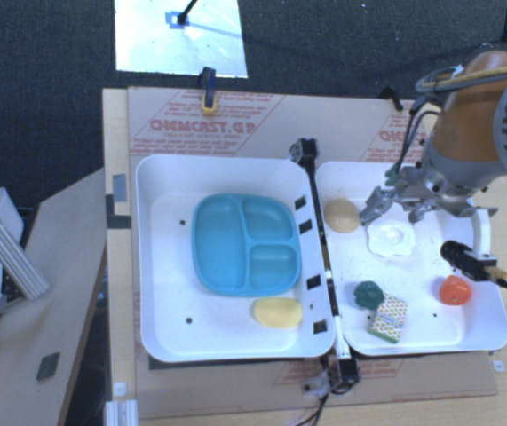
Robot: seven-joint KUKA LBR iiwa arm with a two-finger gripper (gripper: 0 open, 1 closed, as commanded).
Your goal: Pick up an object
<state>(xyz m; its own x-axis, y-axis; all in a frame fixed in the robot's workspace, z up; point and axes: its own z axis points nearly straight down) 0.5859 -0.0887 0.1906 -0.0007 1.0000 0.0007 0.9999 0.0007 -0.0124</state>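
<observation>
1. Left white plastic bin (160, 264): a light blue three-compartment plastic tray (244, 244) lies near its middle; a pale yellow, lemon-like lump (277, 312) sits just below the tray's lower right corner.
2. Right white plastic bin (484, 331): right of the tray, past the divider, a tan rounded bun-like piece (342, 215).
3. Further right of the tray, a dark green knobbly piece (368, 295) and a pale checkered block (388, 319) just beside it.
4. A flat white fried-egg-shaped piece (391, 240), glossy with wavy edges.
5. Just above the egg, the grey two-finger gripper (401, 204); fingers spread apart, nothing between them.
6. Far right of the tray, a small orange-red ball (454, 290).
</observation>
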